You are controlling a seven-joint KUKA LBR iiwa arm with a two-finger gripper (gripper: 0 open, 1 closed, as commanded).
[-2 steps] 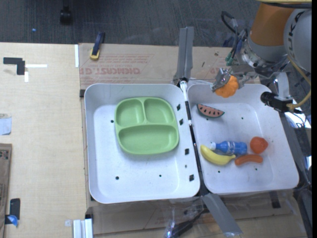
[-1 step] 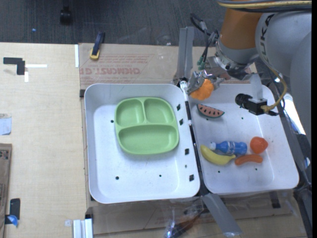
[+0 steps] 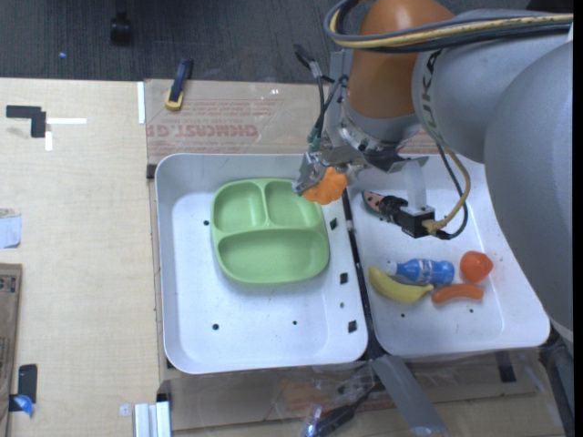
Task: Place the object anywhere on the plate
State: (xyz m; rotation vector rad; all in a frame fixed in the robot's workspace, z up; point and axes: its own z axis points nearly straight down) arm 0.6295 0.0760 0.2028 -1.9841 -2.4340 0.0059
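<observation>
A green divided plate (image 3: 269, 231) lies in the left white bin (image 3: 187, 289). My gripper (image 3: 319, 177) hangs over the plate's upper right corner, near the ridge between the two bins. An orange object (image 3: 326, 188) sits between its fingers, held just above the plate's rim. The arm's orange band and grey body hide what lies behind it.
The right bin (image 3: 510, 321) holds a yellow banana (image 3: 399, 286), a blue and white bottle (image 3: 424, 269), a red-orange round fruit (image 3: 475, 265) and an orange carrot-like piece (image 3: 455, 292). A black and yellow cable plug (image 3: 405, 215) dangles over that bin. Cardboard lies behind the bins.
</observation>
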